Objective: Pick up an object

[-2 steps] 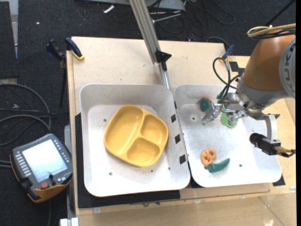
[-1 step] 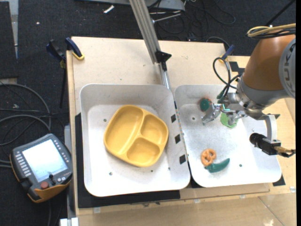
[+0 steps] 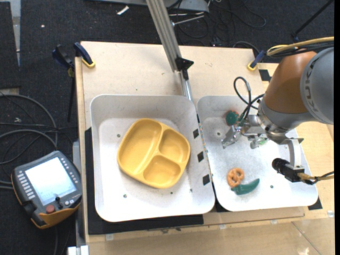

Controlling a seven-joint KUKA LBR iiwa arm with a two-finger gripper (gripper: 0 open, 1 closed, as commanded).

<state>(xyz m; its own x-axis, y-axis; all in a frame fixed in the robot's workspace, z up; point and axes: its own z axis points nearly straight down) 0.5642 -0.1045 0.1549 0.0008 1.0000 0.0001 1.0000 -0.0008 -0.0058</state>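
Reaching in from the right of the frame, the arm [image 3: 297, 89] holds its gripper [image 3: 240, 134] low over the right bin [image 3: 297, 193]. The pretzel [image 3: 235, 176] and a green pepper [image 3: 246, 186] touching it lie toward the lower middle, below the gripper; the pepper's length runs left-right, slightly tilted. A green-and-orange toy [image 3: 231, 117] sits just above. Whether the gripper grasps anything I cannot tell. The left bin [image 3: 103, 142] holds a yellow plate [image 3: 153, 153].

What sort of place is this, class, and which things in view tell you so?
Probably a robotics lab: a robot arm reaches over two white bins on a bench, a teach pendant lies beside it, and cables trail across the floor.
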